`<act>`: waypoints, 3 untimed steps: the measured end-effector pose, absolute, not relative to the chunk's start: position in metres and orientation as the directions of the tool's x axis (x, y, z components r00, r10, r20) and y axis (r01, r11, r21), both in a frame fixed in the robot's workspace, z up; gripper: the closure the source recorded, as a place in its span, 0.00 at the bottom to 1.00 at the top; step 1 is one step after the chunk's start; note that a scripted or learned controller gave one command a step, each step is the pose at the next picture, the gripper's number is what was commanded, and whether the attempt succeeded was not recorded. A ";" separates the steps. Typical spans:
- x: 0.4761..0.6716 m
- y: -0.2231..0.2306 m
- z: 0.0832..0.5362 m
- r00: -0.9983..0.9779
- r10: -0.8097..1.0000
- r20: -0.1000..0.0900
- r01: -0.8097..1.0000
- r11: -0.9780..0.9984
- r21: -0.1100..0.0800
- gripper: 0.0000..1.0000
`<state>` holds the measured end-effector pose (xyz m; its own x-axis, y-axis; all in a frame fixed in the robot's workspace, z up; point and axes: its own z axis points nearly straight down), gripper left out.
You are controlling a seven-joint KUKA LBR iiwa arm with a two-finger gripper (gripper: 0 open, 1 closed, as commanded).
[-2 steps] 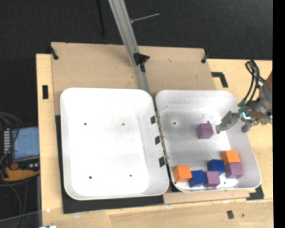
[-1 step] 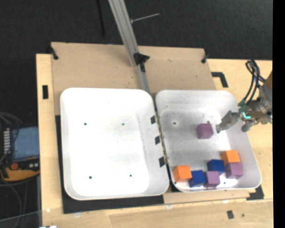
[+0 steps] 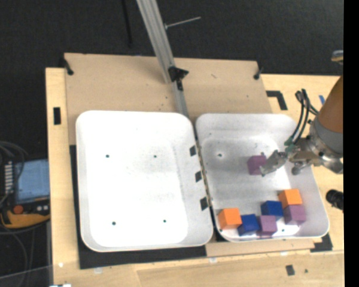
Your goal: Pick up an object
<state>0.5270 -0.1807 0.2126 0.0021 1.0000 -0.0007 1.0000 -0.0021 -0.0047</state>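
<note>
My gripper [image 3: 284, 164] hangs over the middle of the right bin [image 3: 227, 130], reaching in from the right, and it is open. A purple block [image 3: 256, 163] lies just left of the left finger [image 3: 270, 165], touching or nearly touching it on the outside, with nothing held between the fingers. Along the bin's front edge lie an orange block [image 3: 230, 217], a blue block [image 3: 249, 225] and a purple block [image 3: 268, 224]. Further right sit another blue block [image 3: 271, 208], an orange block [image 3: 290, 197] and a purple block [image 3: 295, 213].
The left bin [image 3: 137, 178] lies beside the right one, with small clips along the shared rim [image 3: 198, 175]. A slanted metal rail [image 3: 158, 34] rises behind the bins. Cables and a blue device [image 3: 30, 181] sit off the bench at the left.
</note>
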 end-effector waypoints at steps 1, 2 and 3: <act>0.517 -0.180 0.155 0.001 1.000 0.000 1.000 -0.001 -0.005 0.00; 0.518 -0.182 0.103 0.001 1.000 -0.002 1.000 -0.001 0.000 0.00; 0.519 -0.181 0.116 0.009 1.000 0.000 1.000 -0.009 0.007 1.00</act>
